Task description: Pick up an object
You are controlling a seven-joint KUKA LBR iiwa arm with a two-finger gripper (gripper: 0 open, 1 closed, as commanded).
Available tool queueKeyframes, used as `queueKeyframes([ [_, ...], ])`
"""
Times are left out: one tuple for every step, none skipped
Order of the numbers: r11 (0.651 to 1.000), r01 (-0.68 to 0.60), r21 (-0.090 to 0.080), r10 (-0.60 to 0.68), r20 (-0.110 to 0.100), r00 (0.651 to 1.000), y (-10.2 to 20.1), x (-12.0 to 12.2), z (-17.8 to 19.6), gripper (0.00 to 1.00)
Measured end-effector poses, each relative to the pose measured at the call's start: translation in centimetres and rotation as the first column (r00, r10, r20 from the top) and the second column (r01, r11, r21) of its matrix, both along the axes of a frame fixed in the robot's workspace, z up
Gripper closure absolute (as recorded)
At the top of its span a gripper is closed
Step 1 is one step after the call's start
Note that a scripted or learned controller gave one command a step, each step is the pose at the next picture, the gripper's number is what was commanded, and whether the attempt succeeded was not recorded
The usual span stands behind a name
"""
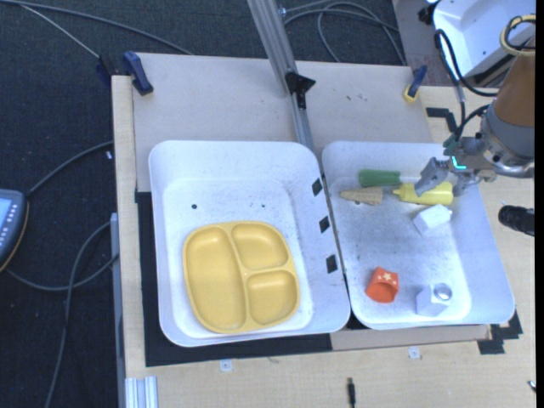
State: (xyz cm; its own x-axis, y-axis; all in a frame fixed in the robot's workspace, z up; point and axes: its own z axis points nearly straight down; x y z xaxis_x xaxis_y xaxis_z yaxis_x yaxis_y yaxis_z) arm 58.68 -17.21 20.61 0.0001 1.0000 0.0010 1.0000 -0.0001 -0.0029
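Yellow object [427,195] beneath the claw [442,175]; grip unclear, no legible writing.

Counted: 2 white bins [170,177] | 1 yellow divided plate [241,275] | 1 green block [379,178] | 1 yellow object [432,195] | 1 tan object [362,196] | 1 white block [433,218] | 1 orange cup [382,285] | 1 grey piece [434,297] | 2 blue clamps [136,70]

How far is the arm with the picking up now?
Done: the gripper has reached the right bin, low beside the yellow object. In hand: nothing visibly between its fingers. Left: grasping and lifting; the green block, white block and orange cup all lie in the bin.
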Motion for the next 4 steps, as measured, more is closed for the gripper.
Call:
queueKeyframes([
  [1.000, 0.000, 0.000, 0.000, 0.002, 1.000, 0.0, 0.1, 0.1, 0.00],
  [1.000, 0.001, 0.001, -0.001, -0.003, 1.000, -0.8, -0.4, -4.6, 0.00],
  [1.000, 0.000, -0.001, 0.000, 0.006, 1.000, -1.5, -0.3, -8.8, 0.00],
  [1.000, -0.001, -0.010, 0.001, 0.026, 1.000, -1.7, 0.3, -9.6, 0.00],
])
